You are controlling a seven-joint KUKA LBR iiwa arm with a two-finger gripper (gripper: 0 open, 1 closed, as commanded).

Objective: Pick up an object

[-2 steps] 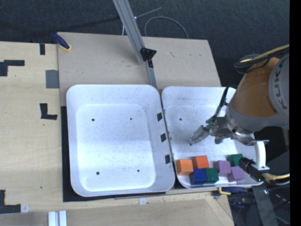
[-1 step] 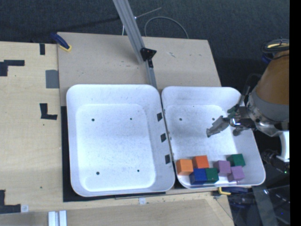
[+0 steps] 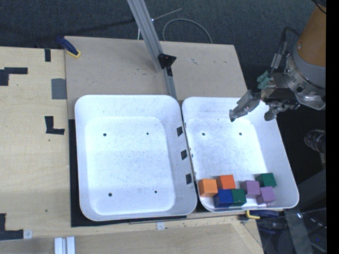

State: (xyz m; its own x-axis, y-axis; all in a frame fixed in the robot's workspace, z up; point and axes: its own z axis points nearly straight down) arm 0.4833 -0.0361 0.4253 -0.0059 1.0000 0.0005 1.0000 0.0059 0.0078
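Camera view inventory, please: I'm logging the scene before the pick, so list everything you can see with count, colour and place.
Bins: 2, white, side by side on the bench; left bin, right bin.
Orange blocks: 2, near edge of right bin.
Blue block: 1, near edge, beside a green one.
Green blocks: 2, near edge of right bin.
Purple blocks: 2, between the green blocks.
Metal pole: 1, grey, slanting behind the bins.
Gripper: 1, fingers spread, nothing between them, above right bin's far right corner.
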